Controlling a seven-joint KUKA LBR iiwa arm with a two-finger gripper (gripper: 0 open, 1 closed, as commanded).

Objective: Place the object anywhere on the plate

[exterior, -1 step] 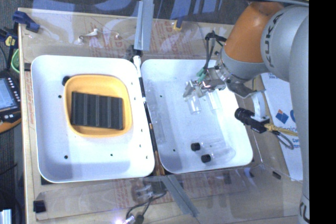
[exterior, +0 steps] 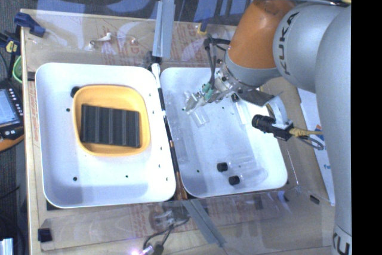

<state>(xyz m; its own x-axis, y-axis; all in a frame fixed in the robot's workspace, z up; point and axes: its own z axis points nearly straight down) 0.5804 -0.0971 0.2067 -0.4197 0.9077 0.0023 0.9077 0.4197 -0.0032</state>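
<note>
A yellow squarish plate (exterior: 110, 94) lies in the left white bin (exterior: 59, 182). A dark ribbed rectangular object (exterior: 111, 126) rests flat on the plate's middle. My gripper (exterior: 197, 100) hangs over the upper left part of the right bin (exterior: 268, 164), close to the divider between the bins and well to the right of the plate. Its clear tips are hard to make out against the white floor. I see nothing held in it.
Two small black pieces (exterior: 222, 166) (exterior: 234, 178) lie near the right bin's front edge. The grey arm with its orange band (exterior: 256, 33) covers the right bin's far right corner. A black cable fitting (exterior: 265, 123) sticks out beside the wrist.
</note>
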